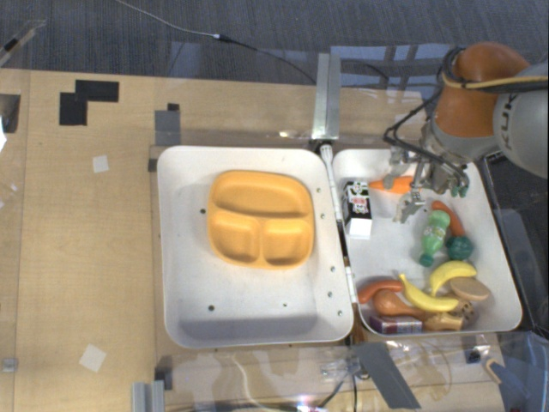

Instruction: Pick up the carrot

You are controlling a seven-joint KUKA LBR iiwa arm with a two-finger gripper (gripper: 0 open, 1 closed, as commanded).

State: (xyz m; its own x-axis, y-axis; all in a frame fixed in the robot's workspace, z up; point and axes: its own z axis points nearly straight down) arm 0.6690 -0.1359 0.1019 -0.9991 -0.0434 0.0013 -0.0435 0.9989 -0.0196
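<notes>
Arm over the right bin, its hand above the carrot near the bin's far edge.

The carrot, smooth and orange, lies in the right bin near the bin's far edge, its long axis roughly along that edge; its right end is hidden under the hand, so which way it tapers cannot be told. Whether the hand's metal fingers are spread or pressed together also cannot be told. Beside it, by the bin's left wall, stands a small black-and-white carton. Toward the desk's near right corner a glossy green bottle, a curved yellow banana and other toy foods crowd together. In the left bin lies a yellow moulded tray with rounded compartments.
</notes>
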